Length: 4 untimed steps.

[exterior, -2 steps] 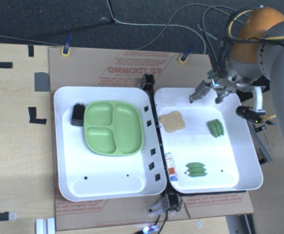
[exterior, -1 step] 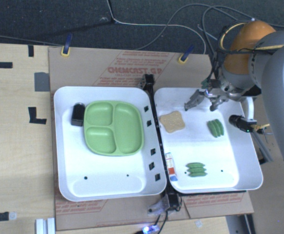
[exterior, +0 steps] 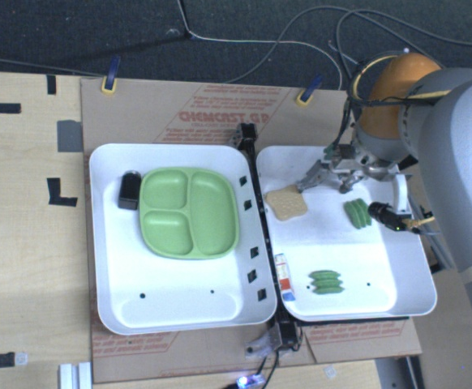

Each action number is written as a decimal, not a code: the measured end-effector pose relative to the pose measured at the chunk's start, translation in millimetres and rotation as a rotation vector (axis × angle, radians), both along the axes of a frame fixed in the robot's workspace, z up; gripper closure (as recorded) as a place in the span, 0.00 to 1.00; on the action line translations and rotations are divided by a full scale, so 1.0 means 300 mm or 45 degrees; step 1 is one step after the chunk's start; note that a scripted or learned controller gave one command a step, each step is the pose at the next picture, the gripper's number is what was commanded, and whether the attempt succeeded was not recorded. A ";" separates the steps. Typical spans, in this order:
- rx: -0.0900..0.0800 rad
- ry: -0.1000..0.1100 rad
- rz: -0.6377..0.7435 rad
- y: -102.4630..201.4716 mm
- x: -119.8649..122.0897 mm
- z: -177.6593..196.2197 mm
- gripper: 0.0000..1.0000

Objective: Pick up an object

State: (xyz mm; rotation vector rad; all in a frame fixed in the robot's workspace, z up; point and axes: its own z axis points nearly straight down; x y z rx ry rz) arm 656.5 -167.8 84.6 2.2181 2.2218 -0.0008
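Note:
My gripper [exterior: 325, 185] hangs over the back of the right bin [exterior: 398, 286], open, with its two fingers spread and only white bin floor between them. One fingertip [exterior: 302, 187] sits just right of a tan bread slice [exterior: 287, 204] at the bin's left wall. The other points toward a short green vegetable piece [exterior: 357, 214]. A green pea pod [exterior: 325, 281] lies near the bin's front. A small white and red tube [exterior: 282, 275] lies along the front left wall.
The left bin [exterior: 110, 298] holds a green divided plate [exterior: 190, 212] and a small black block [exterior: 129, 190] at its left. A black divider strip [exterior: 255, 217] runs between the bins. Cables trail across the dark surface behind the bench.

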 end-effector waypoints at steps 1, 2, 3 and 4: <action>-0.001 -0.005 0.003 0.003 0.005 0.043 1.00; 0.002 -0.004 0.000 -0.001 0.032 0.195 1.00; 0.001 -0.006 0.000 0.016 0.028 0.405 1.00; 0.001 -0.004 0.000 0.003 0.031 0.553 1.00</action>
